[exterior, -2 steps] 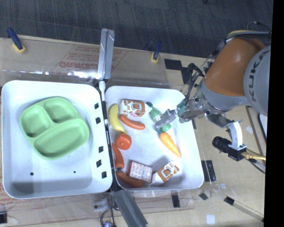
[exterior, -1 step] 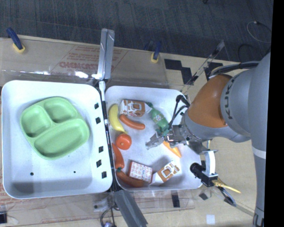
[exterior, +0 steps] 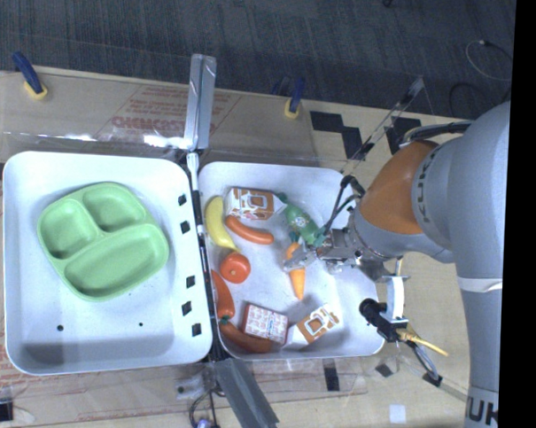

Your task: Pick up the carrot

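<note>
The carrot (exterior: 297,281) is a small orange cone lying in the middle of the right bin (exterior: 355,341), tip pointing toward the front. My gripper (exterior: 314,253) hangs low over the bin, right at the carrot's thick upper end. It looks to be touching or just above that end. The grey arm with its orange band comes in from the right. A small orange piece (exterior: 291,250) shows just left of the gripper.
Around the carrot lie a green item (exterior: 300,222), a printed box (exterior: 251,203), a banana (exterior: 213,222), a red sausage (exterior: 248,231), a tomato (exterior: 235,268) and two small cartons (exterior: 265,322) (exterior: 319,323). The left bin (exterior: 15,331) holds a green divided plate (exterior: 103,239).
</note>
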`<state>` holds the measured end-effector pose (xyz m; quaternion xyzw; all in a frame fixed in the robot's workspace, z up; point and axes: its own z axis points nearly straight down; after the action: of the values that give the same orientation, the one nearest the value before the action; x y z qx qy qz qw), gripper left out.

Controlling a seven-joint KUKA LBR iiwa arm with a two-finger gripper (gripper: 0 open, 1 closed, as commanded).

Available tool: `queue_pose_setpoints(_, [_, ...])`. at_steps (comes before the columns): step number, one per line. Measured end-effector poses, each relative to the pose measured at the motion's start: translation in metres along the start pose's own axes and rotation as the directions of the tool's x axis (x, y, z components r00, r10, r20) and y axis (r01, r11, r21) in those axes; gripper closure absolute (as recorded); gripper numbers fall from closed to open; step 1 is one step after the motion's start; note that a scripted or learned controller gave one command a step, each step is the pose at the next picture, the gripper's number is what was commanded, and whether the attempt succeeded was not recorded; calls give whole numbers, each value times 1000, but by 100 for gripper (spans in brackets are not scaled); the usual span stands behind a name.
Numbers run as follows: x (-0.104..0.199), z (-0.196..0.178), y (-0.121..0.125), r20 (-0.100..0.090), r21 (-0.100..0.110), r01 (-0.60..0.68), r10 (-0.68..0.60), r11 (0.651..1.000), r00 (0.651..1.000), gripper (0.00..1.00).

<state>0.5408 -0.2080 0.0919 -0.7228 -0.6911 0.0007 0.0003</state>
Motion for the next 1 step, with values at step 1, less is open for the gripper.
queue_pose_setpoints(1, [1,-10,0,-1,1,4,-4,1000,1000,100])
